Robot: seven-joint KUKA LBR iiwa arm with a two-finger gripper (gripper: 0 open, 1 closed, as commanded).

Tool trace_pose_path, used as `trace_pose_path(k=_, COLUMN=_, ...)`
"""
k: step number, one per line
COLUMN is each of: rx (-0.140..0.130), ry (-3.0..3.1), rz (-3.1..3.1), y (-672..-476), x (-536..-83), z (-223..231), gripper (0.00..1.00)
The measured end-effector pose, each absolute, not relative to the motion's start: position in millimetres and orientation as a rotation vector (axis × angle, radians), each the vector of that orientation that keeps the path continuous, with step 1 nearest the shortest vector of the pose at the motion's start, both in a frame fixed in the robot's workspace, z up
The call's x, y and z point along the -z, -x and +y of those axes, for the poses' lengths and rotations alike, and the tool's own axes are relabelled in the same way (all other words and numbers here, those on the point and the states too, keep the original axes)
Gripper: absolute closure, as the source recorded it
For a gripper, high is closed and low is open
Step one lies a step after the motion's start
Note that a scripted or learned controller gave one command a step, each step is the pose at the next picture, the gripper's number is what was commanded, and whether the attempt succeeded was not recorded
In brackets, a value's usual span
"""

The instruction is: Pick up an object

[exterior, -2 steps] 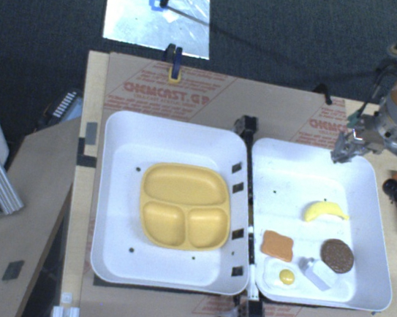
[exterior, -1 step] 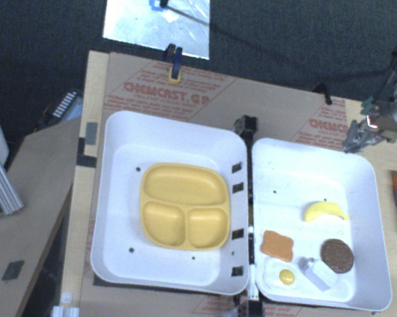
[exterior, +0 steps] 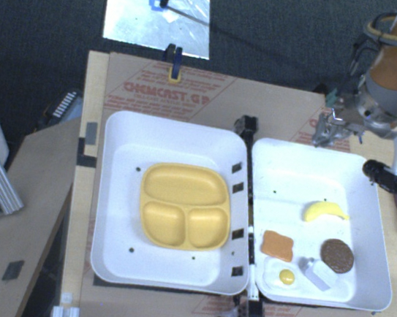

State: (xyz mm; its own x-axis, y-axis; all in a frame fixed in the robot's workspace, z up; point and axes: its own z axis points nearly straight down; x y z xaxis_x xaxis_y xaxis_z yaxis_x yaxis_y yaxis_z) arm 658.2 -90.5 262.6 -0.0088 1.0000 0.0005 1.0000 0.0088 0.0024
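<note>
1. Nearest the camera: fried egg toy, near edge of the right bin.
2. Gripper hovers above that bin's far rim; whether it is open, cannot tell; nothing seen held.
3. Risk: toast, egg, grey block, brown patty crowd together; fingers could snag two.
4. Count: one banana, one yellow divided plate in the left bin.

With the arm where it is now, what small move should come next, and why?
Probably bring the gripper forward and down over the banana. The gripper hangs above the far edge of the right bin with nothing visible in it, and the banana is the nearest item, lying apart from the toast, cookie and egg.
</note>
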Motion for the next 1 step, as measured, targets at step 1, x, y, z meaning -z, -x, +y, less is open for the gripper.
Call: trace_pose_path(k=1, rx=-0.002, ry=-2.212, rz=2.231, y=-649.5, x=-260.0, z=-37.2, gripper=1.0)
